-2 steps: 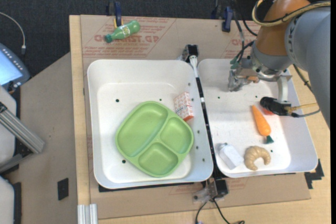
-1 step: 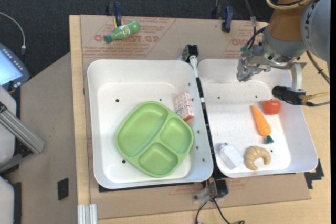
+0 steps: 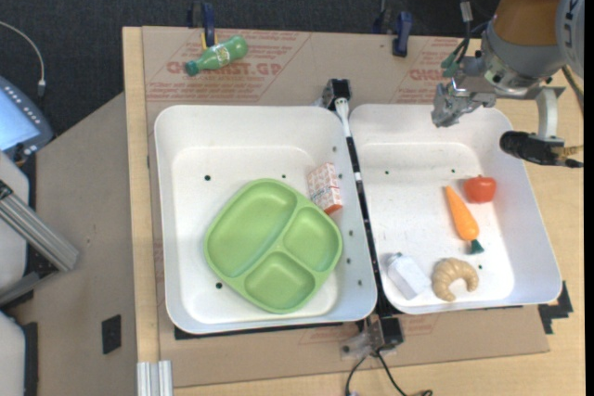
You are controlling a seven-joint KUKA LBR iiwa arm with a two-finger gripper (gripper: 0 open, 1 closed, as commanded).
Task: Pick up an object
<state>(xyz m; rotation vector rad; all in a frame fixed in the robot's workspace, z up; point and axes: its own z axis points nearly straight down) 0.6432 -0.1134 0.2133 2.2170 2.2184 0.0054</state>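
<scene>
So two bins side by side: the left bin [image 3: 176, 199] has a divided plate [image 3: 272, 244] sitting toward 6 o'clock, with a small carton [image 3: 325, 188] touching the plate's rim at about 1 o'clock. In the right bin [image 3: 529, 199] a tomato [image 3: 479, 189] sits at 3 o'clock with a carrot [image 3: 460, 214] just beside it, and down at 6 o'clock there's a croissant [image 3: 454, 277] with a little packet [image 3: 406, 275] at its 9 o'clock. A bottle [image 3: 216, 55] lies on the board [image 3: 278, 60] behind the left bin, around its 12 o'clock.

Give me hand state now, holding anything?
Hand: above the right bin's far edge, nothing visibly held; open or shut cannot be told.
</scene>
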